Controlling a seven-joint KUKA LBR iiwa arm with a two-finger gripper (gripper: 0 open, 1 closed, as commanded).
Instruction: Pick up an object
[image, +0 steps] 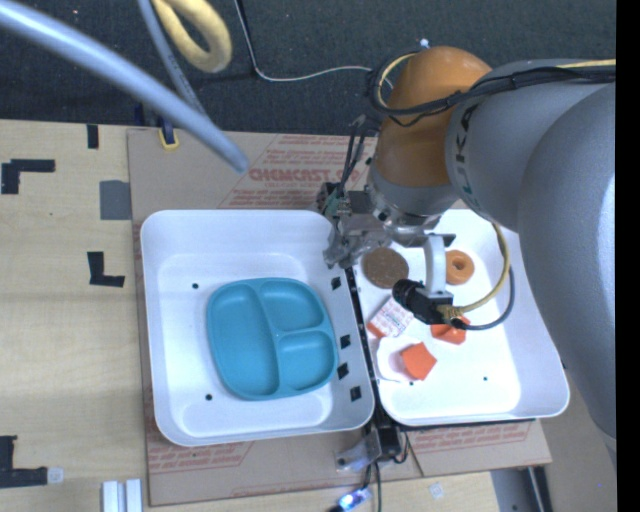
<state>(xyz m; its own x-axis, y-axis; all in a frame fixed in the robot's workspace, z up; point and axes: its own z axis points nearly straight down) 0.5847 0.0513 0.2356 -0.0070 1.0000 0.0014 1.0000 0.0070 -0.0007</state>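
The jaws (352, 238) hang at the inner top corner of the right bin (520, 395), over the seam between the bins; whether they are open or closed I cannot tell. Just beside them lies one round, flat brown disc (384, 267). Near it sit one orange ring (459, 267), one small white packet (388, 321) with red print too small to read, one orange block (418, 361) and one smaller red-orange piece (451, 333) partly under a black fitting. The left bin (165, 300) holds one smooth teal plate (270, 335) with three compartments. Red lettering on the cardboard sheet (280, 175) under the bins on the worktop (60, 350) is upside down and unclear.
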